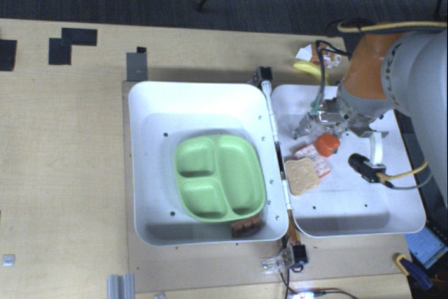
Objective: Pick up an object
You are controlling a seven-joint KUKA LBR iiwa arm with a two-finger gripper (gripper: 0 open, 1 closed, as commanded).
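Since the arm (399,73) comes in from the right, it hangs over the right bin (392,217), where all the small loose items lie, so that bin looks like the pick source. The left bin (150,150) holds mostly one big item: a green divided tray (218,177), flat and near centre, with a small brown object (245,226) wedged between its lower edge and the bin's front wall. That tray is probably too wide and flat for a two-finger grab, so the arm's position over the other bin makes sense.

The gripper (329,117) sits low in the upper middle of the right bin, orange band above it. Whether it is apart or together cannot be told; metal hardware there is too cluttered to read, and nothing is visibly held.

Candidate targets, big to small: a tan slice of toy bread (301,176) lying flat toward the bin's left wall; a small red-and-white packet (313,156) touching the bread's upper edge; an orange-red round toy, tomato-like (327,145), just below the gripper and nearest to it. Judgement: the tomato is the likely pick, being closest and raised off the floor. Risk: it is round, so it may roll out on closing.

A yellow banana-like toy (308,67) lies outside the bin's back rim, out of play.
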